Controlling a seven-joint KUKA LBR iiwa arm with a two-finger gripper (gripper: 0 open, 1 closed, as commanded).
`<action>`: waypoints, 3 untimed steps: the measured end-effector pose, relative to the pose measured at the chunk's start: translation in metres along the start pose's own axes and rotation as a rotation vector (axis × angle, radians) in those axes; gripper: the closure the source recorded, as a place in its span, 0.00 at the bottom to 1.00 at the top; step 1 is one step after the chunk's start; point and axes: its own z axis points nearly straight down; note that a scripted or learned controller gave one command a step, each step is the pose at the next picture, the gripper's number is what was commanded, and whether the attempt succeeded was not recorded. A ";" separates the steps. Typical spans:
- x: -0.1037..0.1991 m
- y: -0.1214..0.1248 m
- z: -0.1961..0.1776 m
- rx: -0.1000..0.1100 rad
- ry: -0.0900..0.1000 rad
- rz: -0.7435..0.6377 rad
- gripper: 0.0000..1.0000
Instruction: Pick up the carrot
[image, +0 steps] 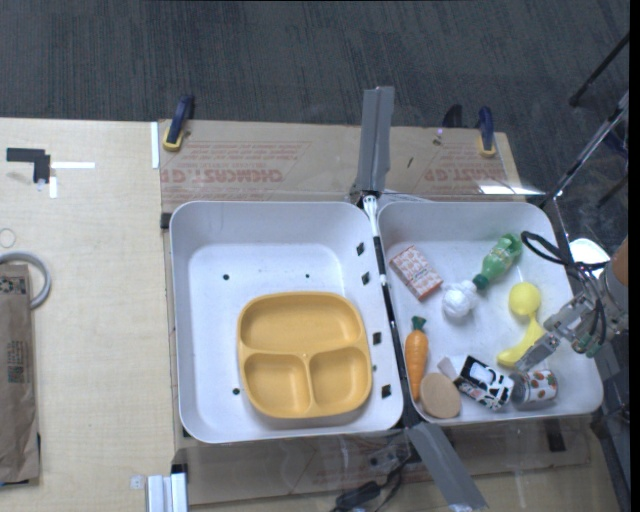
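Progress: the carrot (416, 350) is not picked up yet; it lies in the right bin (440, 222), so the whole grasp and lift are left, as far as I can judge.
Carrot position: at the left wall of the right bin, near the front, just beside the divider between the two bins.
Carrot look: small and orange, with a dark green top; the green end points to the back of the bin, the tip points to the front. It lies flat and looks like a toy.
Neighbours: a round tan object (439, 396) is touching or almost touching its tip; a black and white pack (485, 383) is a little more to the right.
Gripper (545, 347): at the right side of the same bin, low near the yellow banana (522, 344), well apart from the carrot.
Gripper state: I cannot tell from this view if it is open or closed, and I see nothing held.
Left bin (200, 240): holds a yellow divided plate (302, 352), not part of the task.
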 end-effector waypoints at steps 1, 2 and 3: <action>0.000 0.000 -0.001 0.001 0.001 -0.118 0.00; -0.001 0.000 -0.025 -0.001 -0.002 -0.231 0.00; 0.000 0.000 -0.006 0.000 0.001 -0.339 0.00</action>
